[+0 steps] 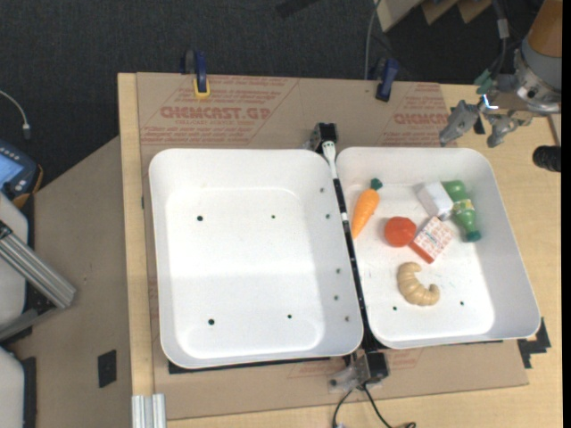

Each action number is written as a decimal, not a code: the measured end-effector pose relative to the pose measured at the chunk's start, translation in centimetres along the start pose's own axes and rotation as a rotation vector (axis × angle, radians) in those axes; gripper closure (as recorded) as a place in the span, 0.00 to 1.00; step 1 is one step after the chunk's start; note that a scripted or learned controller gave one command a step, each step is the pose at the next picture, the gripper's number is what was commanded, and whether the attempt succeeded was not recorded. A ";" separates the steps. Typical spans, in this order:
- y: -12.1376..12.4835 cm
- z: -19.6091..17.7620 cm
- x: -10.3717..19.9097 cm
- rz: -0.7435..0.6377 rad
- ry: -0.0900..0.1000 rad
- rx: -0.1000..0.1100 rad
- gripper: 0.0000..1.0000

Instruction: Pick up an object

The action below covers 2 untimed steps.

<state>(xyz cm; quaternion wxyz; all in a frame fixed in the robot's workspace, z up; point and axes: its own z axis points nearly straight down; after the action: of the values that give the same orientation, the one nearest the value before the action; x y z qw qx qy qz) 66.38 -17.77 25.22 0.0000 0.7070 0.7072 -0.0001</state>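
Gripper (482, 121) hung above the bench's far right corner, just past the back rim of the right bin (513, 279), with its two fingers spread apart and nothing between them. One fingertip (458, 121) pointed down to the left, the other sat beside it to the right. Above it the arm (544, 52) rose out of the picture at the upper right.

All the objects lay in the right bin, well apart from the gripper. A carrot (365, 210) lay tilted near the bin's left wall, its green tip toward the back. A red tomato (401, 231) sat just right of it, touching a red-and-white carton (433, 239). Behind the carton a white block (434, 198) lay beside a green vegetable (462, 209) that ran toward the right wall. A croissant (417, 285) rested nearer the front, curled, apart from the rest.

Left bin (169, 239) lay beside the right one, their rims touching along the middle. Both stood on a brown board (268, 105) held by two clamps (199, 71) at its back edge.
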 end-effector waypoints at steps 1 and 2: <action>-8.2 2.6 -1.6 0.005 0.001 0.007 0.00; -13.2 2.4 0.2 0.002 0.002 0.005 0.00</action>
<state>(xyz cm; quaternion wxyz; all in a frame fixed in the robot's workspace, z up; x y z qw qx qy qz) 53.19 -17.57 22.84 -0.0025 0.7079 0.7064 -0.0010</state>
